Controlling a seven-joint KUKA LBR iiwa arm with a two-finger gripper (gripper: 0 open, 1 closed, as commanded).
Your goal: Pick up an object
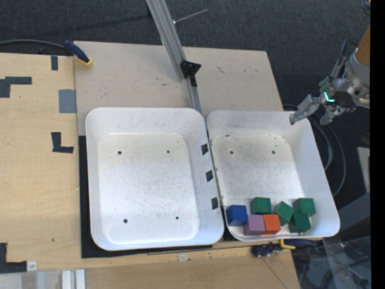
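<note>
Gripper [311,112] hangs at the far right corner of the right shallow white bin [313,143], its two fingers spread apart with nothing between them. Small coloured blocks cluster along that bin's near wall: blue cube [237,214], purple cube [256,223], orange cube [272,223] and four green blocks [283,211]. The cluster lies well apart from the fingers, toward the near side and slightly left. Most of the arm is cut off at the right edge. The left white bin [96,179] holds no blocks.
</note>
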